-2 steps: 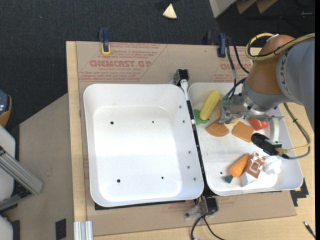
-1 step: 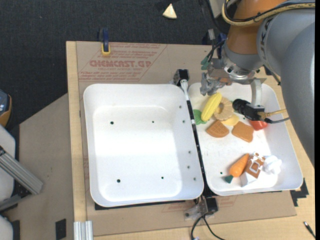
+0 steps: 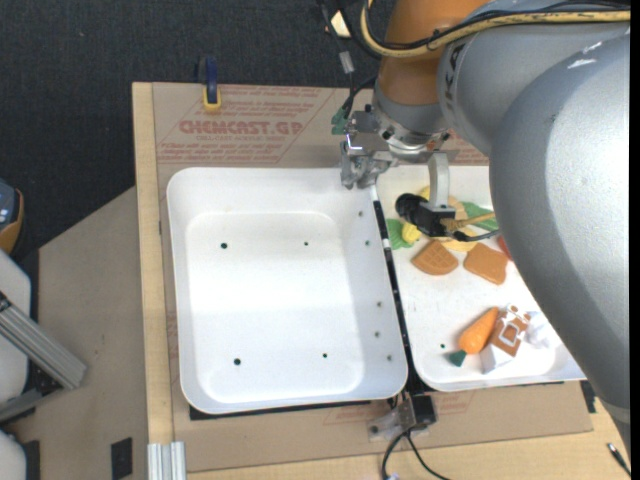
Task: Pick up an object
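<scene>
- White plastic is making up two shallow bins, sitting side by side on the brown tabletop [image 3: 260,118].
- The grey arm [image 3: 560,128] is reaching in from the right of the view.
- The end effector [image 3: 362,171] is hanging over the far edge of the left-side bin [image 3: 270,308], just beside the wall where the two bins are meeting.
- I cannot tell if the end effector is open or closed.
- The things to pick up are lying in the right-side bin [image 3: 440,313], apart from the end effector.
- An orange carrot [image 3: 478,330] is lying near the front, touching a small brown and white box [image 3: 510,333].
- An orange-brown slice [image 3: 435,259] is lying in the middle, with a second slice [image 3: 486,263] just beside it.
- A green piece [image 3: 408,233] is lying close to the wall between the bins.
- A blue clamp [image 3: 209,71] is sitting at the far edge of the tabletop.
</scene>
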